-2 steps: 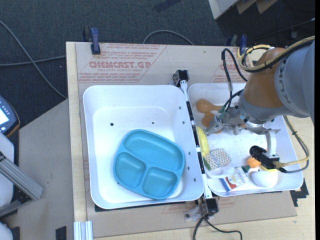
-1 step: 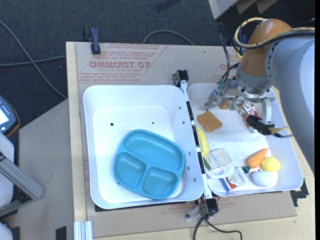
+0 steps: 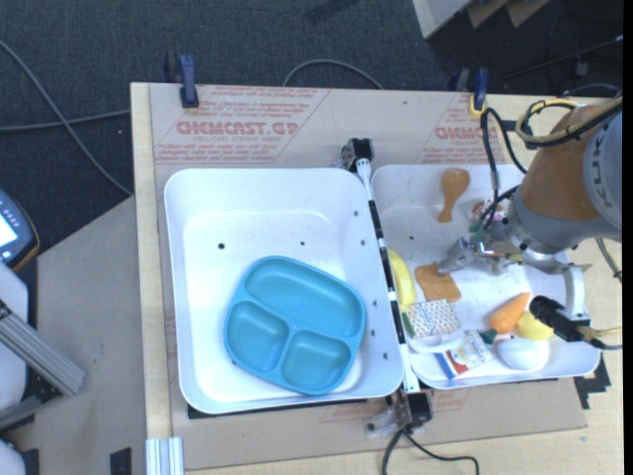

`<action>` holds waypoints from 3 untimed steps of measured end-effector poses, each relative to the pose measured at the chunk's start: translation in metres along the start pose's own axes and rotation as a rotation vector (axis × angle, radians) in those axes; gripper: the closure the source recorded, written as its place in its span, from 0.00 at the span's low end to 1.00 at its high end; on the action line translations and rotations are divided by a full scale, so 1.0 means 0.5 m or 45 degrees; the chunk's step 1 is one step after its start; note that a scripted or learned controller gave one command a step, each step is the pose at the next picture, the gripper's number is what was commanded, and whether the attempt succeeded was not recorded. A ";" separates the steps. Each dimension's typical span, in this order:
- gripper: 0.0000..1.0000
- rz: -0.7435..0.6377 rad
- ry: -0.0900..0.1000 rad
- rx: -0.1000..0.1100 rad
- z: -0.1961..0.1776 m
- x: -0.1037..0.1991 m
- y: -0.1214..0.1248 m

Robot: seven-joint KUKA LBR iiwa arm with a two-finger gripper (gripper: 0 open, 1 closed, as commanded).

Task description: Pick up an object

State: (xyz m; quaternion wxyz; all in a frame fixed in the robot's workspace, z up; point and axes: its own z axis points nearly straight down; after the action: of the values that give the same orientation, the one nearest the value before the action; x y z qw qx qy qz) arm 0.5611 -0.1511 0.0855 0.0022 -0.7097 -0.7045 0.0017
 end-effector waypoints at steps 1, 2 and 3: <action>0.00 -0.008 0.002 0.000 0.001 -0.051 0.145; 1.00 -0.010 -0.002 -0.005 -0.020 -0.052 0.149; 0.00 -0.011 -0.002 -0.005 -0.019 -0.052 0.149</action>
State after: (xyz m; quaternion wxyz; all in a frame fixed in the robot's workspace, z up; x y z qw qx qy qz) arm 0.6356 -0.1777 0.0947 0.0001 -0.7067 -0.7075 0.0010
